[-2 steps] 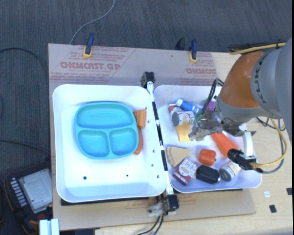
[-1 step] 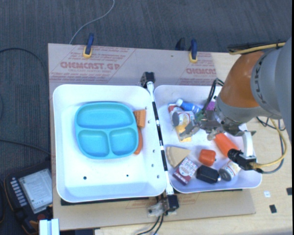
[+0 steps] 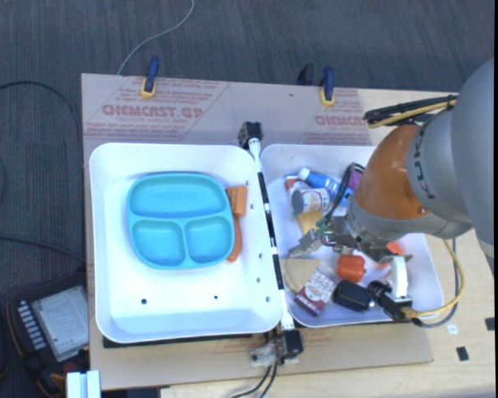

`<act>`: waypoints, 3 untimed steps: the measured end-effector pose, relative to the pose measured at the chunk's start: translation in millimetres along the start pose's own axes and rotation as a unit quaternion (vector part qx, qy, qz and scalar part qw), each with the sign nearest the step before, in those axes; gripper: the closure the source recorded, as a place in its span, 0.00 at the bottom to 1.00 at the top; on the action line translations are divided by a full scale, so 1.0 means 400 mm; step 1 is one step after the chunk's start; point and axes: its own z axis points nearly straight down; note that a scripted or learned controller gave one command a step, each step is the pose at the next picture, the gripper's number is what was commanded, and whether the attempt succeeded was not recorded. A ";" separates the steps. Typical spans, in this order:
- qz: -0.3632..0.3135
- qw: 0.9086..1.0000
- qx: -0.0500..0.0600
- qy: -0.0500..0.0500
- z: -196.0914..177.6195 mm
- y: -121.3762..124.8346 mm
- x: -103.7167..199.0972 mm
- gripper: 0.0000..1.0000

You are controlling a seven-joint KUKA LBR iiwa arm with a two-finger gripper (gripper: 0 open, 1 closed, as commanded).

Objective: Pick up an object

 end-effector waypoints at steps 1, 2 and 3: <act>0.000 1.000 0.000 0.000 -0.022 0.003 0.000 1.00; -0.001 1.000 0.004 0.000 -0.564 0.142 0.113 1.00; -0.001 1.000 0.004 0.000 -0.563 0.142 0.113 0.00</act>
